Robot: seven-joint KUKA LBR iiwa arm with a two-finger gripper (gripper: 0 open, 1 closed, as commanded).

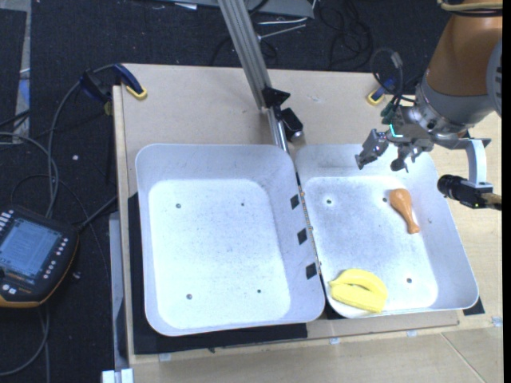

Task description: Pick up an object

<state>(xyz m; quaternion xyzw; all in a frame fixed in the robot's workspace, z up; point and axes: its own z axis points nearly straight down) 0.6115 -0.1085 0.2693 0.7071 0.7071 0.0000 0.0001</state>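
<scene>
Over the far edge of the right bin (pixel 447 238) the gripper (pixel 389 152) is held above the bin floor, with its two dark fingers spread apart and nothing seen between them. Nothing is grasped, so the task is judged to be at its start: no object has been lifted, and the whole pick is left to do.

Two candidate objects are seen in the right bin. An orange piece (pixel 404 208), shaped like a drumstick, lies flat on the bin floor just below and slightly to the right of the gripper, apart from it and not touched by it. A yellow piece (pixel 359 290), curved like a banana, rests at the near edge of the same bin, close to the divide between the bins, well apart from the gripper. The left bin (pixel 156 214) is marked only by small dark specks.

From this position the orange piece is judged the nearer target. What remains, as far as can be judged, is for the gripper to be brought over one of the pieces, lowered, closed on it and raised with the piece between the fingers. Whether the orange piece is rigid or soft cannot be told.
</scene>
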